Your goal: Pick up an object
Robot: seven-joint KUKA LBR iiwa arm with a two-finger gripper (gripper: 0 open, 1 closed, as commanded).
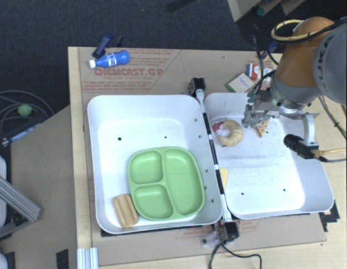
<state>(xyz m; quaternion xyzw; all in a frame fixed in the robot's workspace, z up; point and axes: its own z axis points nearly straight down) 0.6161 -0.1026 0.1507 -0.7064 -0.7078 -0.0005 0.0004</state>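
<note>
The gripper, its opening impossible to judge, hovered in the right bin just beside the doughnut-like object, apparently approaching; next it needed to centre over it

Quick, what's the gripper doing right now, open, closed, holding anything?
Gripper: low in the right bin, beside the tan ring-shaped object; open or closed cannot be told, and nothing is visibly held.
</note>
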